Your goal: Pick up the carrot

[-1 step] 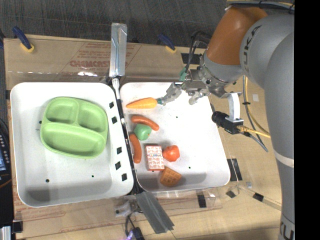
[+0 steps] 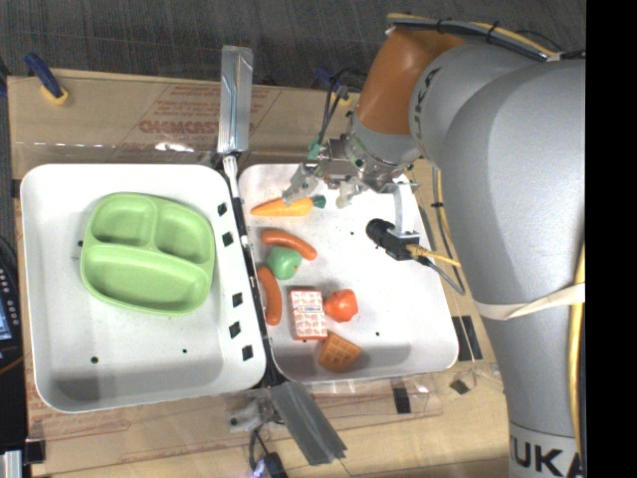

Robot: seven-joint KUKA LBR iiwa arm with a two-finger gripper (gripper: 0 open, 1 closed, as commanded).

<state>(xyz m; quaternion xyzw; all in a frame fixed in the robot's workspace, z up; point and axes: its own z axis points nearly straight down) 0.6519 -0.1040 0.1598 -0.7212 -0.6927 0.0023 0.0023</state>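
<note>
camera view: carrot (image 2: 282,207) lies left-right, tip pointing left; gripper (image 2: 320,193) spread apart above green end.

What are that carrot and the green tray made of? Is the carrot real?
The carrot looks like moulded plastic, a toy: its orange is flat and even, with a smooth green tip. The tray is likely plastic too: matte pale green, with soft rounded compartment edges. Sight alone can't confirm either.

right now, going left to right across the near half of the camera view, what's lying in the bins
green tray → long sausage by the bin wall → carton → tomato. The orange waffle-like piece sits under the carton and tomato, so it has no clear place in the order.
</note>
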